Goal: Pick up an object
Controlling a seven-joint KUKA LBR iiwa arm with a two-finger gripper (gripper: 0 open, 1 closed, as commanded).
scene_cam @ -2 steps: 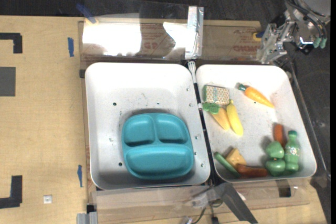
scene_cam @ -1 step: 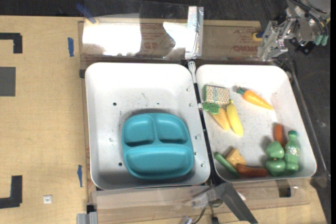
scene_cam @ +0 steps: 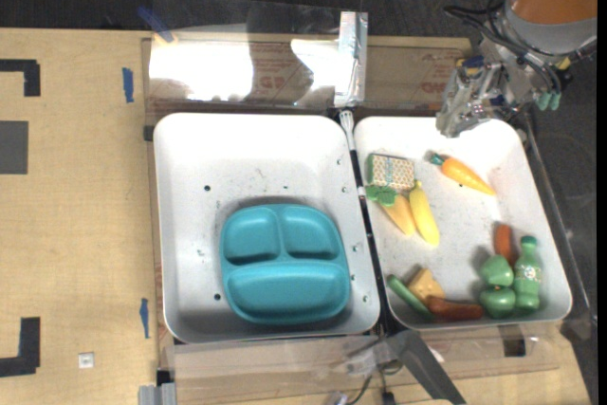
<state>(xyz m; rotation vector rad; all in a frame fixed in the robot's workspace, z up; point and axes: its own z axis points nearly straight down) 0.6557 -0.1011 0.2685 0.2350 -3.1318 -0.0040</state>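
My gripper hangs over the far edge of the right bin, with nothing seen between its fingers. Below it in that bin lie an orange carrot, a checkered cracker box, a yellow banana beside a corn cob, a red sausage, a green pepper, a green bottle, a cheese wedge and a brown stick.
The left bin holds a teal divided tray. A clear plastic panel and a metal post stand behind the bins. Cardboard covers the bench to the left.
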